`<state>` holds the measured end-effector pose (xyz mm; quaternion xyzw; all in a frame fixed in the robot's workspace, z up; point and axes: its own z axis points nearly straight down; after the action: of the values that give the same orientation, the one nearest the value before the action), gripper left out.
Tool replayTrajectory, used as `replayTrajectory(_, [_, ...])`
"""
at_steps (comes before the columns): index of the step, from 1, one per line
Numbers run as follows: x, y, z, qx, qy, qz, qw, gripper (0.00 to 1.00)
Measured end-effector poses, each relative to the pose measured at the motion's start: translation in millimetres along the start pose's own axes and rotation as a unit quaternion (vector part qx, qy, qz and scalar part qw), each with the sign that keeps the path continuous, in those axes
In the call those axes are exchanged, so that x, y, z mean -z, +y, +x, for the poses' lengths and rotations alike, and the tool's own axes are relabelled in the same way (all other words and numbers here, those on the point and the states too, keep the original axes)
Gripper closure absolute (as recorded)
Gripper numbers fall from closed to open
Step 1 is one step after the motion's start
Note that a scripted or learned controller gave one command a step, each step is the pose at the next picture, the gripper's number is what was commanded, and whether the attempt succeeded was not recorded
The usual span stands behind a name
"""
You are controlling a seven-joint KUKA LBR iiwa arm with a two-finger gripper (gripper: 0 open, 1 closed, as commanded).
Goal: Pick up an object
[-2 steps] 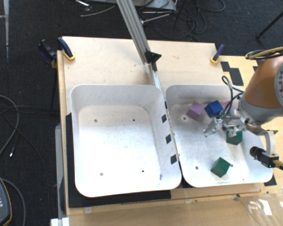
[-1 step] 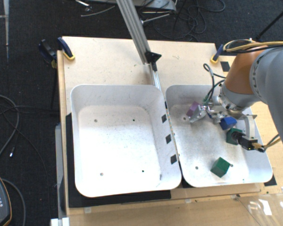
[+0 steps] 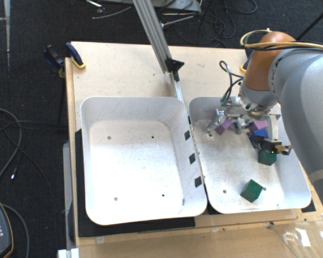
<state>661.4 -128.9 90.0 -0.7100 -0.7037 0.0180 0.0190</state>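
My gripper (image 3: 226, 124) is low in the right bin (image 3: 290, 198), near its back wall, and stands open. A small purple block (image 3: 223, 127) lies on the bin floor between its fingers, close to the left fingertip (image 3: 211, 127). A second purple block (image 3: 259, 126) sits just right of the gripper. A blue piece (image 3: 257, 140) and a dark green block (image 3: 267, 158) lie in front of that one. A green block (image 3: 252, 190) rests alone near the bin's front.
The left bin (image 3: 97, 144) stands beside the right one, sharing a raised middle wall. A slanted metal rail (image 3: 153, 28) comes down to the bench behind the bins. The grey arm (image 3: 301, 106) covers the right bin's right side.
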Motion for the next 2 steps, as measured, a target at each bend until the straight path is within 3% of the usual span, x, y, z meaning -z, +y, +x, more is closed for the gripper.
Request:
replayTrajectory(1, [9.5,-3.5,-2.4,0.000,0.000,0.005,1.0000,1.00])
replayTrajectory(2, [108.2,-52.4,34.7,0.005,0.000,-0.029,0.9996,1.00])
